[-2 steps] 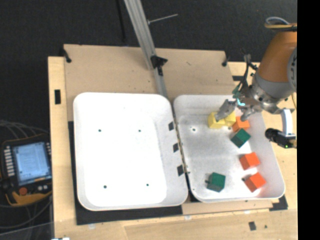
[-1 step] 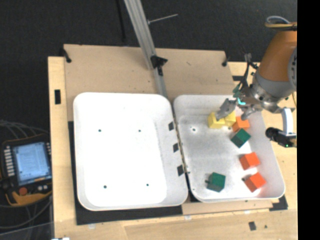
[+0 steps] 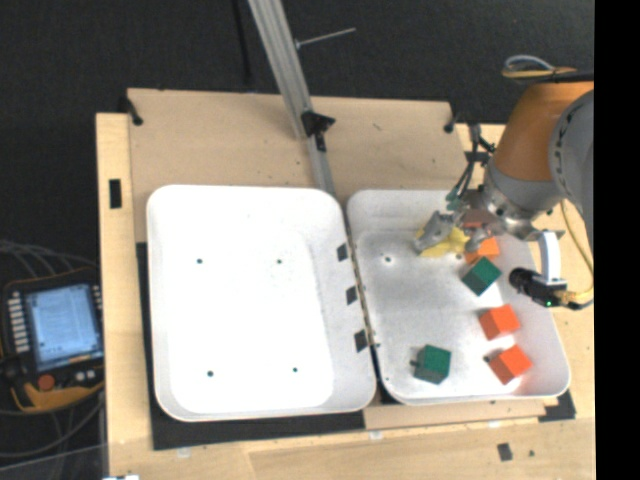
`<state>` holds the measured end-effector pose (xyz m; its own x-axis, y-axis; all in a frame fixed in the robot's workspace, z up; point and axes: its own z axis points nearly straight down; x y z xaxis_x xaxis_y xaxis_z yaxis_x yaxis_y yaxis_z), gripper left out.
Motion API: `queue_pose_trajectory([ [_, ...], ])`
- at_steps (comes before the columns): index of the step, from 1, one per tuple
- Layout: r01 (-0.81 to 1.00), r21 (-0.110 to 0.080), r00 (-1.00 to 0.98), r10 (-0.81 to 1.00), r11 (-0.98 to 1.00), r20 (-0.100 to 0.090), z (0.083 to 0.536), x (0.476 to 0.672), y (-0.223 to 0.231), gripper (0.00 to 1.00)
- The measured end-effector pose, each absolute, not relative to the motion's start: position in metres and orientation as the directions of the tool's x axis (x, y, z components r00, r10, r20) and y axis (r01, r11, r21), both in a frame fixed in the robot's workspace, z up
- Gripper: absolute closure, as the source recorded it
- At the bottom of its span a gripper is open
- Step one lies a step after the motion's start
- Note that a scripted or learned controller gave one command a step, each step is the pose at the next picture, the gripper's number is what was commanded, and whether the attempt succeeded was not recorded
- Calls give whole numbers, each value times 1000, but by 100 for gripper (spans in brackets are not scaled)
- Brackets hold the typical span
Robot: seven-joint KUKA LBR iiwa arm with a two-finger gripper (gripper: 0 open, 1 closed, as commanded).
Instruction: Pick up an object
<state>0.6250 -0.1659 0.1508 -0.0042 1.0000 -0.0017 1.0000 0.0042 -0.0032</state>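
Note:
My gripper [image 3: 437,232] is low over the upper part of the right bin [image 3: 400,298]. A small yellow object [image 3: 449,246] lies right under its tip, partly hidden by it. Just right of that, a bit of an orange object [image 3: 487,249] peeks out below the wrist. A green block [image 3: 481,275] lies a little lower right of the gripper. Two orange blocks [image 3: 499,320] [image 3: 510,363] sit near the bin's right side. Another green block [image 3: 432,364] rests near the bin's front edge.
The left bin [image 3: 250,298] stands beside the right one, with clips along the shared edge. A slanted metal pole [image 3: 290,68] rises behind the bins. A teach pendant [image 3: 55,328] lies off the bench at the left.

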Motion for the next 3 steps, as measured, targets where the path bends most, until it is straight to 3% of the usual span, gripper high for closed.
queue_pose_trajectory([
  [1, 1000, -4, -1, 1000, 1, -2, 99, 624, -167, 0],
  [2, 1000, 5, -1, 1000, 1, -3, 114, 626, -168, 100],
  [3, 1000, 7, -3, 1000, 3, -2, 160, 634, -171, 100],
])
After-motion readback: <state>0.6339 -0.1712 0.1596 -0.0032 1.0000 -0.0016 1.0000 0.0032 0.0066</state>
